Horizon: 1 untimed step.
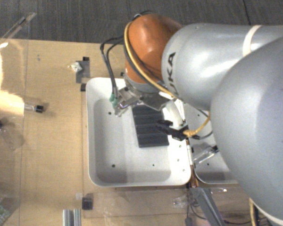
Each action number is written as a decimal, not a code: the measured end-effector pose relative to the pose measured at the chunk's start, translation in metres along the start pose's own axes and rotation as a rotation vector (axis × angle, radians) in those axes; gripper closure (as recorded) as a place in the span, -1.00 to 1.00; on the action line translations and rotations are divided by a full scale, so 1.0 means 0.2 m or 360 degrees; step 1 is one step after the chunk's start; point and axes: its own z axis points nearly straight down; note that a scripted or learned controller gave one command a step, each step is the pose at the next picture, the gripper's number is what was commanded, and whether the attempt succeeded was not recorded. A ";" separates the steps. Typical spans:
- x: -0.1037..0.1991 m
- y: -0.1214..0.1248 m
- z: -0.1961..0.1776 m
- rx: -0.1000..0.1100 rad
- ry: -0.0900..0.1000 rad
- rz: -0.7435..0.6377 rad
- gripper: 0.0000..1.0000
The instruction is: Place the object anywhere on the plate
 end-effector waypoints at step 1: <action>-0.05 0.25 0.12 0.0002 -0.0002 -0.0180 1.00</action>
